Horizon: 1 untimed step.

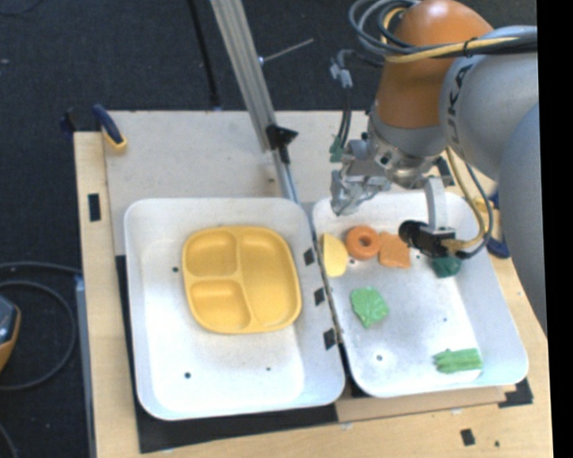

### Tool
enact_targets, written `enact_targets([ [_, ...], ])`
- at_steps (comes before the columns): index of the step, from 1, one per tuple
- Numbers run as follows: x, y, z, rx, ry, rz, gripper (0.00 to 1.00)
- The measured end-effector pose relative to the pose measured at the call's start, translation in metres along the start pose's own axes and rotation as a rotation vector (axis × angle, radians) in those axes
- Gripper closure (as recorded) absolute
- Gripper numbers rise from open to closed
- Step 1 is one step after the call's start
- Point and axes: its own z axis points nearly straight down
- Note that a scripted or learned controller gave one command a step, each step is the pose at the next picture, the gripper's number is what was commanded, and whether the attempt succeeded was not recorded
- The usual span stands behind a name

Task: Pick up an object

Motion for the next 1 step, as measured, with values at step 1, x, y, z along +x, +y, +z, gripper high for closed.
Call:
enact_targets([
  [1, 0.0555, 0.0023, -0.0027, 0.0, 0.001, -0.001, 1.0],
])
